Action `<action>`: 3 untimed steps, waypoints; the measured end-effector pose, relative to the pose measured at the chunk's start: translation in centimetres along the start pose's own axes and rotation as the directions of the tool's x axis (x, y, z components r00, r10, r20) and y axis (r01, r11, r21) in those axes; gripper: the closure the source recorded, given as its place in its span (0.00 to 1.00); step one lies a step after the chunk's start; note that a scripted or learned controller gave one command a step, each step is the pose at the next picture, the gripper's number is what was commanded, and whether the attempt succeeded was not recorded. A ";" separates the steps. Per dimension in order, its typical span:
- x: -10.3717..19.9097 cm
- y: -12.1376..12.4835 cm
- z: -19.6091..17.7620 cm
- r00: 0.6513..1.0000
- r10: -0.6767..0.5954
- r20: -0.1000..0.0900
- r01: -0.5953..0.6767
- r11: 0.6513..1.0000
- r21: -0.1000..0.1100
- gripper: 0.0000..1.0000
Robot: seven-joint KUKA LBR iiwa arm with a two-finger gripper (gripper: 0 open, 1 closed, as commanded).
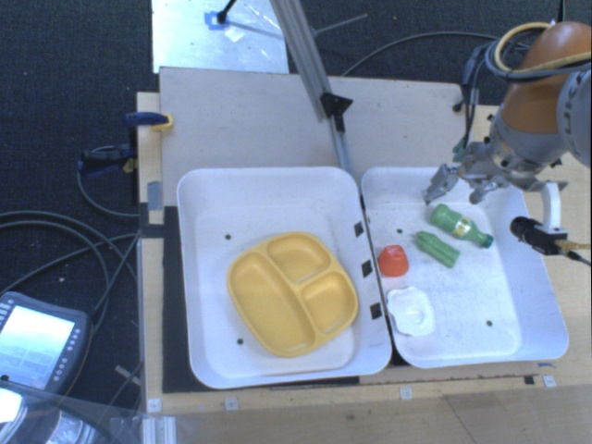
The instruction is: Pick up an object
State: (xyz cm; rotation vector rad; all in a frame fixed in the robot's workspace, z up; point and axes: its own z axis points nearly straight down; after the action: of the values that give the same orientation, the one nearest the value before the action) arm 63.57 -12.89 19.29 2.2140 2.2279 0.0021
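Gripper (pixel 460 185) spread open and empty over right bin (pixel 536 331), green bottle (pixel 460 225) just beside at five o'clock, green block (pixel 436 248), red cup (pixel 394 261), yellow tray (pixel 292 291) in left bin (pixel 208 248).

arm (pixel 546 72) cropped at right edge (upper links unseen)

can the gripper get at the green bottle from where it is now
Probably yes. The gripper hovers over the right bin, just up and left of the green bottle. The bottle lies flat with nothing on it; a green piece lies close beside it.
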 end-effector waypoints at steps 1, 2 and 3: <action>0.0 0.0 0.0 1.000 0.000 0.000 0.000 1.000 0.000 0.00; 0.7 -0.4 6.0 1.000 -0.001 0.000 0.001 1.000 0.006 0.00; 0.7 -0.4 10.5 1.000 0.003 0.000 -0.003 1.000 0.004 0.00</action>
State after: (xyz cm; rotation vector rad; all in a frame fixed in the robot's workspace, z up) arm 63.14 -12.17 8.84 2.2191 2.2264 -0.0029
